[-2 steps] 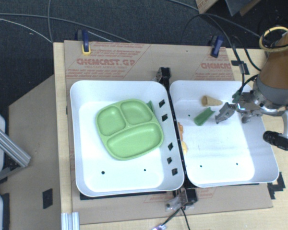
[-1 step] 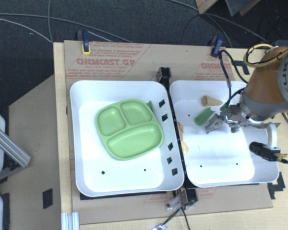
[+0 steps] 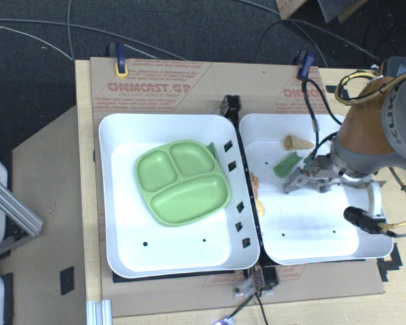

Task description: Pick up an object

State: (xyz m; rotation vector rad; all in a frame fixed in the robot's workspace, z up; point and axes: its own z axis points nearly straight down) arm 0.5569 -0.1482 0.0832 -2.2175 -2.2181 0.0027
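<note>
My gripper (image 3: 306, 184) hangs low over the right bin (image 3: 311, 246), near its middle, with the grey arm and its orange band behind it to the right. It is open, and I see nothing between its fingers. A small green block (image 3: 287, 163) lies just up and to the left of the fingertips, close to them but apart. Farther back rests a small tan piece (image 3: 298, 142). At the bin's left wall there is a yellow-orange item (image 3: 256, 193), partly hidden by the divider.
The left bin (image 3: 122, 229) holds a light green divided plate (image 3: 183, 181) in its middle. Black clips line the divider (image 3: 242, 181) between the bins. A black cable (image 3: 312, 117) drapes over the right bin's back edge toward the wrist.
</note>
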